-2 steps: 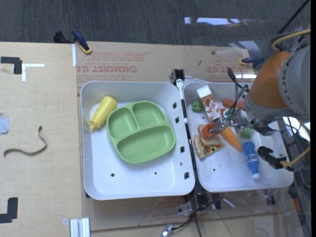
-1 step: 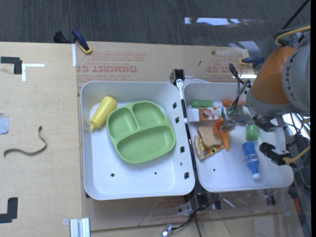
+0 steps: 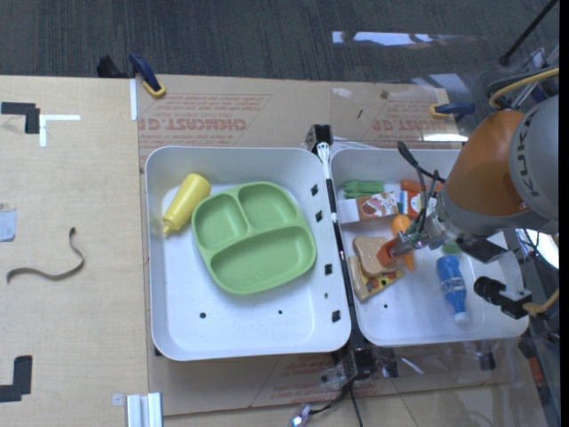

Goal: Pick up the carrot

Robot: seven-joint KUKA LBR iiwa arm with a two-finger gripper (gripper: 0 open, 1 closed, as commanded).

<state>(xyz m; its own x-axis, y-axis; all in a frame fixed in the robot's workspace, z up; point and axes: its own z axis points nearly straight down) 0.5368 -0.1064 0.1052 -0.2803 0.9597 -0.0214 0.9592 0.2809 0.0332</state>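
An orange-red carrot-like piece (image 3: 388, 253) lies in the right bin (image 3: 427, 329), on top of a tan bread slice (image 3: 367, 254). My gripper (image 3: 403, 245) is low over the bin, with its tip right at that piece's right end. The wrist and the orange band of the arm (image 3: 493, 172) cover the bin's right rear part. I cannot make out whether the piece is touched or gripped. A second small orange thing (image 3: 402, 223) sits just behind the gripper tip.
The right bin also holds a green item (image 3: 363, 188), a small carton (image 3: 378, 205), a flat toy food piece (image 3: 380, 280) and a blue bottle (image 3: 452, 287). A green divided plate (image 3: 255, 236) and a yellow bottle (image 3: 184, 200) lie in the left bin (image 3: 160, 327).
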